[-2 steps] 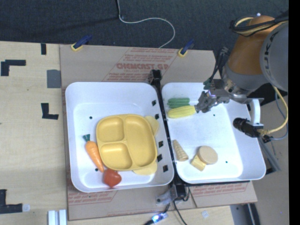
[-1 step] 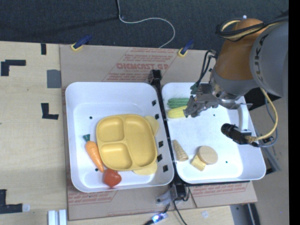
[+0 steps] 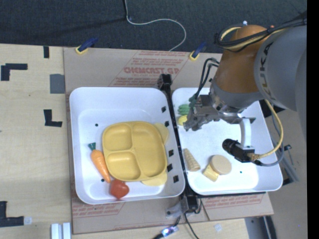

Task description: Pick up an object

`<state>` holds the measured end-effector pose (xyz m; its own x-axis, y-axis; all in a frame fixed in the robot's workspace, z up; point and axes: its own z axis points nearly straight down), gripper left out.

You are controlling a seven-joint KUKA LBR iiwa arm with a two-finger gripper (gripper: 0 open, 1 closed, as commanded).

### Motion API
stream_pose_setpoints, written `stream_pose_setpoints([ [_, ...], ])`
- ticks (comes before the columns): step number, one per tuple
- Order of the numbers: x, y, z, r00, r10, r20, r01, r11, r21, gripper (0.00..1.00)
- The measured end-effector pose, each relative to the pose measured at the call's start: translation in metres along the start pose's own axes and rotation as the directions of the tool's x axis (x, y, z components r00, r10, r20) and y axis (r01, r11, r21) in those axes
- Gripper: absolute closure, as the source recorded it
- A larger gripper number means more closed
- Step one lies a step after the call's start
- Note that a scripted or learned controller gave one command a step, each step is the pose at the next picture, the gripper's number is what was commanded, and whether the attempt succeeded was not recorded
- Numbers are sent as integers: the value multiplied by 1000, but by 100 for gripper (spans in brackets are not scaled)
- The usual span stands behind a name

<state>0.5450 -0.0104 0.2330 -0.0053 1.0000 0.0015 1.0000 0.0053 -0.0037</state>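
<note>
The left bin (image 3: 79, 133) is crowded: a yellow divided plate (image 3: 133, 150) fills its middle, tilted over a pale yellow piece (image 3: 154, 180) at its lower right, with a carrot (image 3: 100, 164) lying along its left edge and a red tomato-like toy (image 3: 118, 188) just below that, near the bin's lower wall. In the right bin (image 3: 269, 183), the gripper (image 3: 192, 121) hangs low at the upper left corner, close to the divider between the bins; whether it is clenched or released cannot be told. Green and yellow bits (image 3: 183, 109) lie just left of it against the wall. A ridged cone (image 3: 191, 160) and a tan round piece (image 3: 217, 166) rest near the lower edge, apart from each other, with bare white floor between them and the gripper
</note>
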Motion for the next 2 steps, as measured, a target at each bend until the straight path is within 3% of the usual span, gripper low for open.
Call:
stream_pose_setpoints([
  [1,49,-31,16,1000,0,0,0,1000,3,100],
  [2,56,-52,16,1000,3,2,-3,1000,2,100],
])
